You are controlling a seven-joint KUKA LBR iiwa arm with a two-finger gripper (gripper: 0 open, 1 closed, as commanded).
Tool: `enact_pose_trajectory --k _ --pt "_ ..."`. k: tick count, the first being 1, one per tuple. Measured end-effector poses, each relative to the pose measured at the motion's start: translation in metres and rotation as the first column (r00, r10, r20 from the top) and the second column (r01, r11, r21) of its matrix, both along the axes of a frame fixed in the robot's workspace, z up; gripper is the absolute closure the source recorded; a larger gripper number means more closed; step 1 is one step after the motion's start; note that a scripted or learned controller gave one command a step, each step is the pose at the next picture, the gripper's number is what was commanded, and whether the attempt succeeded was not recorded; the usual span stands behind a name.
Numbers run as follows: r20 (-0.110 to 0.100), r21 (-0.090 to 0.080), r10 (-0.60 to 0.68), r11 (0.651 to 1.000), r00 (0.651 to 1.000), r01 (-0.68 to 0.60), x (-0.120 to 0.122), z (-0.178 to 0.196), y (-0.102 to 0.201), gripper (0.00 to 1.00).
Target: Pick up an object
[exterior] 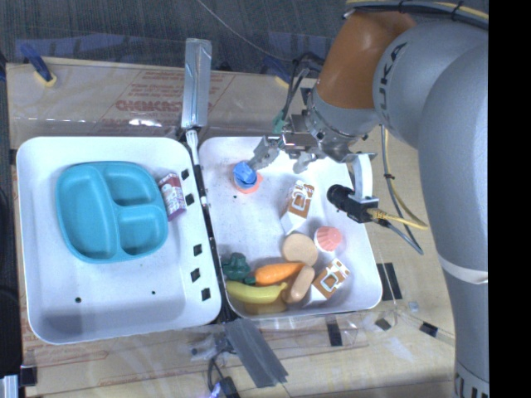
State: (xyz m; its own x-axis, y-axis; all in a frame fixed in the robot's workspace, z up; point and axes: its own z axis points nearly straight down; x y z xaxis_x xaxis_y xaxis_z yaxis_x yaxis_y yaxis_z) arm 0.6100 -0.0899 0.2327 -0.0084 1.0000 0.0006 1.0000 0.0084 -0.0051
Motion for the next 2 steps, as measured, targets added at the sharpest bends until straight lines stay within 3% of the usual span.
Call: enact_pose_trajectory --k 1,2 --pt "-0.002 0.002 0.261 0.965 0.965 -0.261 0.001 -0.139 -0.009 0.0" --pt "0.005 -0.001 0.378 0.926 0.926 -0.378 0.045 -0.136 -0.01 0.0"
